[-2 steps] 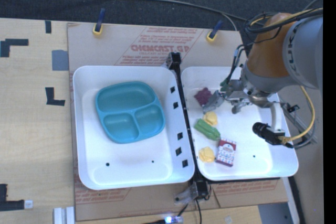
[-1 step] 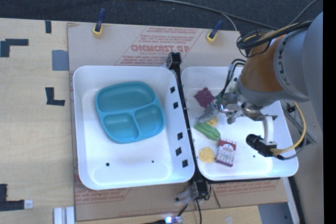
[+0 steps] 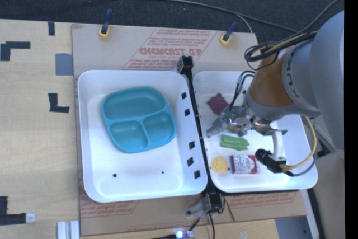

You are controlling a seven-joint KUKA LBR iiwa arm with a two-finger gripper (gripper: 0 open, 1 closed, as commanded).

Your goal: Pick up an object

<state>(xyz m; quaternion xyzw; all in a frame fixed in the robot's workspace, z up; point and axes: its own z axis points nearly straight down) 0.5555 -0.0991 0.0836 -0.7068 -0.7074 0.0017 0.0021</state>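
Look at the right bin (image 3: 306, 176): your arm (image 3: 313, 73) reaches in from the right, its orange band above the wrist, and the gripper (image 3: 219, 123) sits low over the bin's middle. You can see a grey metal finger (image 3: 215, 128) slanting down toward the divider between the bins, but whether the fingers are spread or closed cannot be told from this angle.

The nearest thing to those tips is the green object (image 3: 234, 142), lying flat just below and slightly right of them, close but with no finger visibly around it. The purple object (image 3: 217, 103) lies just above the tips, toward the far side of the bin. Nearer the front wall you have a yellow object (image 3: 220, 164) and, beside it on the right, a red-and-white packet (image 3: 244, 164); both are apart from the tips. Nothing shows between the fingers.

In the left bin (image 3: 89, 137), a blue divided plate (image 3: 138, 118) lies flat, well apart from the gripper.
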